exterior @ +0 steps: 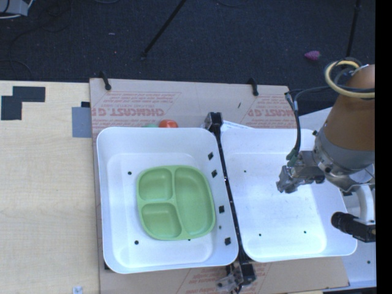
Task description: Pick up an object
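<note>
- The gripper (pixel 288 182) hangs low over the right-hand white bin (pixel 269 237), near that bin's middle; it shows as a dark, blurred cluster and whether it is spread or pressed together cannot be told; nothing can be seen caught in it.
- The likely object to pick up, a pale green divided plate (pixel 176 202), lies flat in the left-hand white bin (pixel 116 250), well apart from the gripper, across the black divider (pixel 222 188) between the two bins.
- The plate has three compartments with raised ridges and a rounded rim; it looks like thin, stiff plastic, probably light, smooth and rather slippery, not fragile.
- Lying flat, it gives little to pinch from above; the best hold is probably the rim nearest the gripper, or one of the ridges between compartments.
- A small orange-red object (pixel 168 124) sits beyond the left bin's far wall on the worktop (pixel 43 182), also well apart from the gripper.
</note>
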{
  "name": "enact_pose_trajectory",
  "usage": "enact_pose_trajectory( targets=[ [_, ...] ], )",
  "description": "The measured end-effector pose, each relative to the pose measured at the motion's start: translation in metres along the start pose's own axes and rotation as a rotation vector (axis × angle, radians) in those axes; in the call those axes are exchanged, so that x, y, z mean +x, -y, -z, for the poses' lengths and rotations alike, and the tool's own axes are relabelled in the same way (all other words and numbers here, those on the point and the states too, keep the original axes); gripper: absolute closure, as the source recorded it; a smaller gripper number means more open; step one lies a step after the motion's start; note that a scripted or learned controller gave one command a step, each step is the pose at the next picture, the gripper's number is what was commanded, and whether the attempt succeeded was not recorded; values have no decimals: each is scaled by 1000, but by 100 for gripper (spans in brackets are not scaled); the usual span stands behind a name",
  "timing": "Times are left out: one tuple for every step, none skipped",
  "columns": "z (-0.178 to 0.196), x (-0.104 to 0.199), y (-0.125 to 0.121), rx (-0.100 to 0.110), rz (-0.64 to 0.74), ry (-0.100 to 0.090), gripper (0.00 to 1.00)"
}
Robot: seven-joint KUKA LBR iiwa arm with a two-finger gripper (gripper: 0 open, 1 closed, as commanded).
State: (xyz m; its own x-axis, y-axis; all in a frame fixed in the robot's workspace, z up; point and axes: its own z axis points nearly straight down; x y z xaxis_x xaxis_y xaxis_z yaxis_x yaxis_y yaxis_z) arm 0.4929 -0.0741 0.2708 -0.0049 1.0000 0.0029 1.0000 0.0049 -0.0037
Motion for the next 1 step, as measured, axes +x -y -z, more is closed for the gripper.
enact_pose_trajectory(
  targets=[
    [-10,62,3,1,1,0,100]
  ],
)
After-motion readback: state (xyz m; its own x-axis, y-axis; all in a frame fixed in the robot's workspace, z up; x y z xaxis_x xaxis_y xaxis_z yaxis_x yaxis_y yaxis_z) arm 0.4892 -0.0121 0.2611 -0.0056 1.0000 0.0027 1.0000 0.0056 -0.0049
